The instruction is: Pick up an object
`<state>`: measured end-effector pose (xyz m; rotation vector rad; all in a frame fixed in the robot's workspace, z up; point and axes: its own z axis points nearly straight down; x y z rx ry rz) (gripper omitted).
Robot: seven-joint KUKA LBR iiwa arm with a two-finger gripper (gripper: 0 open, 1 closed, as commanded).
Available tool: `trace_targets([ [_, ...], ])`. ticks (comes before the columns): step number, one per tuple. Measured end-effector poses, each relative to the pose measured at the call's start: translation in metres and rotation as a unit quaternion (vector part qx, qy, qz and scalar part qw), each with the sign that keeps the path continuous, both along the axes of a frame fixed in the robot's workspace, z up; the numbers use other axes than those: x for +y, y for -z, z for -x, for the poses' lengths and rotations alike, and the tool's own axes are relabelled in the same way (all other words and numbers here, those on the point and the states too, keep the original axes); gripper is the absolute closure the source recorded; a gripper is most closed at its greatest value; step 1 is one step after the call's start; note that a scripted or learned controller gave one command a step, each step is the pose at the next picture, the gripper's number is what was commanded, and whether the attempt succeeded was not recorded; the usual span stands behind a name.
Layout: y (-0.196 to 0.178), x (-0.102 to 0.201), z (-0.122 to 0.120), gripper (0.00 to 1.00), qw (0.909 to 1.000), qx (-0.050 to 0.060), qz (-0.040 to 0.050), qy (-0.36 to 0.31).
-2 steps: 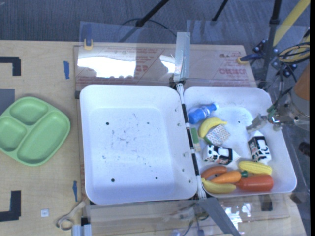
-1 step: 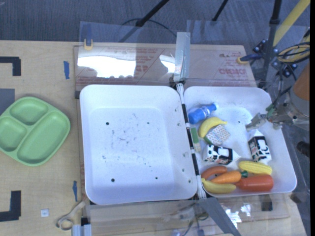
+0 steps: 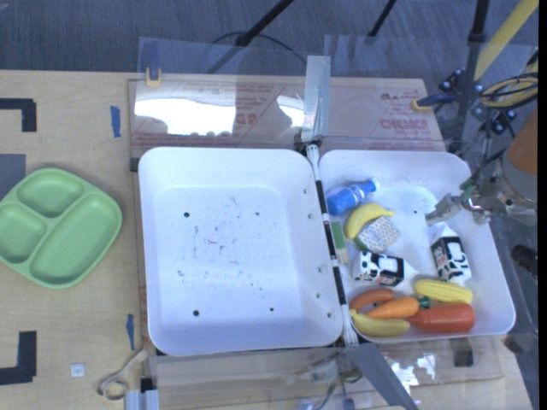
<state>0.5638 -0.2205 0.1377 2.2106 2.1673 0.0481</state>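
Your gripper [image 3: 449, 207] hangs over the right bin [image 3: 500, 267] near its right wall, and whether it is spread or pressed together you cannot tell from this slant; nothing is seen pinched in it. All the pickable things lie in that bin: a blue bottle [image 3: 349, 196] toward the far left, a banana [image 3: 367, 218] just beside it, a cow-print box [image 3: 379, 268] in the middle, a second cow-print box [image 3: 449, 260] nearer the right wall, and a tight heap along the near edge made of a corn cob [image 3: 443, 291], a carrot [image 3: 395, 307] and a red pepper [image 3: 443, 317].

Go for the second cow-print box: it lies closest below the gripper and stands a little apart from its neighbours. Come straight down, straddle its narrow sides, and close only once low enough. Avoid the near-edge heap, where touching things would likely jam or slip.

The left bin [image 3: 231, 165] offers free room to work. The tabletop [image 3: 77, 101] is pale wood; a green tray [image 3: 58, 226] sits near its left edge, well apart from both bins.
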Motion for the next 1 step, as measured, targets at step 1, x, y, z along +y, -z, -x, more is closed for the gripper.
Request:
trace_targets([
  [1, 0.0006, 0.0008, 0.0002, 0.0, 1.0, -0.002, 0.0001, 0.007],
])
